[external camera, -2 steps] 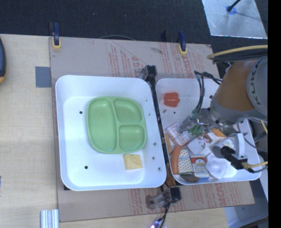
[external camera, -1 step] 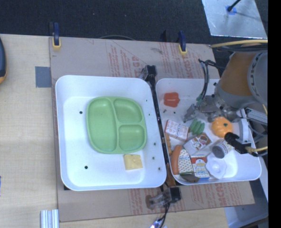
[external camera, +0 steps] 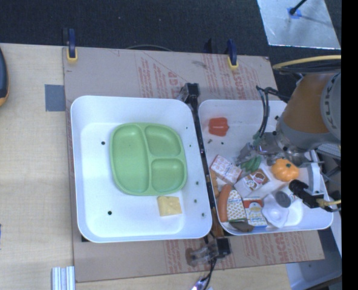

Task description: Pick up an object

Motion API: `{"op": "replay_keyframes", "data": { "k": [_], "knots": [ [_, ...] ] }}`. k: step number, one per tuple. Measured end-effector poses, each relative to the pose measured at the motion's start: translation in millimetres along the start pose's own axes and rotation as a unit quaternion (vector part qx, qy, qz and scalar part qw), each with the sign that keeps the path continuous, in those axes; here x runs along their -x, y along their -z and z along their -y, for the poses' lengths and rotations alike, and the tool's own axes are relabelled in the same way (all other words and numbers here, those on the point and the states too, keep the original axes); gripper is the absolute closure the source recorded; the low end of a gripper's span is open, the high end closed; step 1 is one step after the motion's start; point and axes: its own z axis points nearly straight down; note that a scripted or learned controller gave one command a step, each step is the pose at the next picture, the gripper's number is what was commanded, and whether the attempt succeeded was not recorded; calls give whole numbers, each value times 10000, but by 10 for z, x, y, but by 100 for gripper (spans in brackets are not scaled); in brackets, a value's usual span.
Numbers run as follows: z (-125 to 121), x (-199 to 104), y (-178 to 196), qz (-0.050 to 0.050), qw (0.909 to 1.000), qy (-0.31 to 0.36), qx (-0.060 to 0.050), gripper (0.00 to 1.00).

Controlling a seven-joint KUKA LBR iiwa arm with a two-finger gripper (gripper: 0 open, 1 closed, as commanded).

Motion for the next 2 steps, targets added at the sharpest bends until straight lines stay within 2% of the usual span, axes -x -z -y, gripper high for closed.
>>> {"op": "replay_keyframes", "data": {
  "k": [1, 2],
  "knots": [
    [-48, -408, 2, 8, 10000, 18, 16, 0],
    [-196, -178, 5, 11, 10000, -13, 23, 0]
  ]
}}
